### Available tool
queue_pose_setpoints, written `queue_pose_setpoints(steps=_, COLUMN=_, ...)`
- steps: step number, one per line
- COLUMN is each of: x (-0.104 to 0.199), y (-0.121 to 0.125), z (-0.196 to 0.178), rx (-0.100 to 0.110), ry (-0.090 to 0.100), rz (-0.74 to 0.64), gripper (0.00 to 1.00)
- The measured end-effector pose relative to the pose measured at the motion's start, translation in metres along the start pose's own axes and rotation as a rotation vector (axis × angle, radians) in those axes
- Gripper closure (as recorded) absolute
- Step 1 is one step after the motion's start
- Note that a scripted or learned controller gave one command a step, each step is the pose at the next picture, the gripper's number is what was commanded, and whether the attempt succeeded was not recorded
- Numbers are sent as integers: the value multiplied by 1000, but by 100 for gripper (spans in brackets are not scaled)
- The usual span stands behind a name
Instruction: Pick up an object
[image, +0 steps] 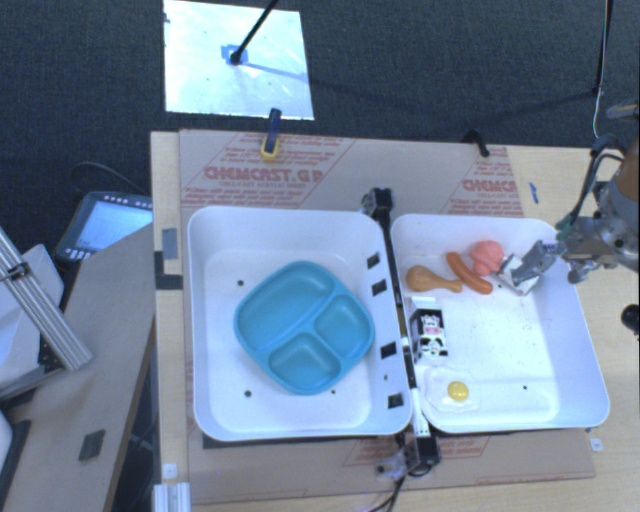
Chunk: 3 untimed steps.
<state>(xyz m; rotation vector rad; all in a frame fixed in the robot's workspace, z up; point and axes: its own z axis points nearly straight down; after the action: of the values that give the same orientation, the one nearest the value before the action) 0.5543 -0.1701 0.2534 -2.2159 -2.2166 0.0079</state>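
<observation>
Nearby, hot dog (470, 272) lengthwise toward tool (522, 272).

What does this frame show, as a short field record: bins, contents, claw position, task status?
left bin: holds a blue divided plate
right bin: holds five small items
items near the far wall: pink toy, orange sausage, tan drumstick
item beside the divider: black-and-white carton
item in the near corner: fried egg toy
claw: over the right bin, just right of the pink toy
task status: nothing seen between the claw's fingers; no item lifted yet
</observation>
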Motion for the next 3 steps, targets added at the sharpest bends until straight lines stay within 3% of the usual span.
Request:
queue_pose_setpoints(steps=1, x=0, y=2, z=-6, rx=-10, ry=-2, rz=-3, gripper=0)
queue_pose_setpoints(steps=3, x=-8, y=-1, z=100, rx=-5, ry=-1, rz=0, gripper=0)
